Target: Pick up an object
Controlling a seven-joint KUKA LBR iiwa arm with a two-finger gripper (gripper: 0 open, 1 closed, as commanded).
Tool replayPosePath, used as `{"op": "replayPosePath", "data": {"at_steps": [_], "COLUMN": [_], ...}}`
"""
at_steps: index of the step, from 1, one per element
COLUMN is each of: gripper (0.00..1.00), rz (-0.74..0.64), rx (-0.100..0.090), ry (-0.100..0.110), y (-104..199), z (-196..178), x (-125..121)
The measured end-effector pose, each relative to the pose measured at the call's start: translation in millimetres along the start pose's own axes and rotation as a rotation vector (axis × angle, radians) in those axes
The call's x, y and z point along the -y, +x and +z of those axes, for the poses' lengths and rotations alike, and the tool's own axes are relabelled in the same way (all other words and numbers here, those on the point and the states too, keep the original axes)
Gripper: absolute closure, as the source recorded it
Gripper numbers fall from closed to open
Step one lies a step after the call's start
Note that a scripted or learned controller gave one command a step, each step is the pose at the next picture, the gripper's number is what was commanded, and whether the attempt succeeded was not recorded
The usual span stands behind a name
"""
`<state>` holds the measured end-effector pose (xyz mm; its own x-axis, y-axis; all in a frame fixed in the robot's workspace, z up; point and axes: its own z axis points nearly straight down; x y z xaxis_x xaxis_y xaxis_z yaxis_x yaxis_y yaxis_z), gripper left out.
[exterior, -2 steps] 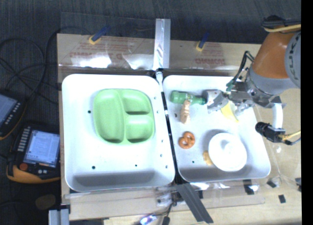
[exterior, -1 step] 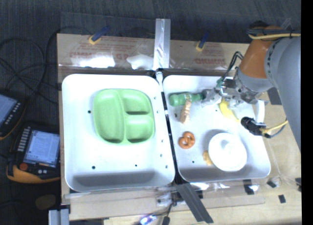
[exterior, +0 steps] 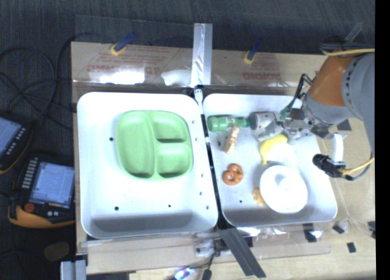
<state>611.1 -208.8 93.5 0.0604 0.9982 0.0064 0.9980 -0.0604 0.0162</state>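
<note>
1. Nearest you, at the lower edge of the right bin [exterior: 329,212], sits a round white bowl [exterior: 283,189], smooth and glossy, turned upside down by the look of its domed top; a small tan scrap [exterior: 258,197] peeks out at its left rim.
2. Just left of the bowl you see a ring-shaped orange-brown pretzel [exterior: 232,175], knobbly and matte; above it lies a short tan stick-like piece [exterior: 230,141], tilted.
3. A green plastic bottle [exterior: 226,123] lies on its side near the bin's upper left, its neck pointing right toward the gripper [exterior: 268,124].
4. A yellow banana-like piece [exterior: 272,147], curved and smooth, lies between the bottle and the bowl, just below the gripper.
5. The gripper is low over the bin's upper middle, its metal end just beside the bottle's neck; you cannot tell from this view whether it grasps anything.
6. In the left bin [exterior: 91,169] rests a pale green tray [exterior: 153,143], rounded, matte, with three compartments.
</note>
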Motion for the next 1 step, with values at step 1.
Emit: {"op": "replayPosePath", "data": {"at_steps": [1], "gripper": [0.00], "rz": [0.099], "rx": [0.008], "ry": [0.019], "y": [25.4], "z": [-56.1], "x": [-12.3]}}
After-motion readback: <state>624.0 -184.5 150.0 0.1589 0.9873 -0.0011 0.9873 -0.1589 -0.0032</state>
